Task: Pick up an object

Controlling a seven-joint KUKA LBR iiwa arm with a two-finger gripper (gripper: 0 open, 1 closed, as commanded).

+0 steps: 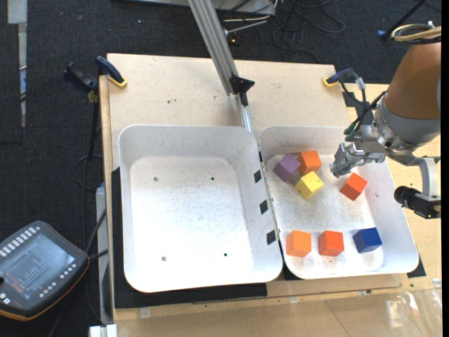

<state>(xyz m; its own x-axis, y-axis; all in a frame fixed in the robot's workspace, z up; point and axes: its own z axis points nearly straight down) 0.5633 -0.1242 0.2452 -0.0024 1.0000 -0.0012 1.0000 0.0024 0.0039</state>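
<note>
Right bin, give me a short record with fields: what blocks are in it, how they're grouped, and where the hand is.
bin: right bin, white, shallow
upper cluster: purple block, orange block, yellow block, close together
lone block: red-orange block, right of the cluster
front row: orange block, red-orange block, blue block
hand: over the bin, between cluster and lone block
left bin: white, beside it

Seven small blocks lay in the right bin [393, 209] in front of me. A purple cube [287, 168], an orange cube [309, 161] and a yellow cube [309, 184] huddled together, touching, near its upper left. A red-orange cube [353, 186] sat tilted, apart to their right. Along the near edge stood an orange block [299, 243], a red-orange block [331, 243] and a blue block [367, 239], spaced in a row.
</note>
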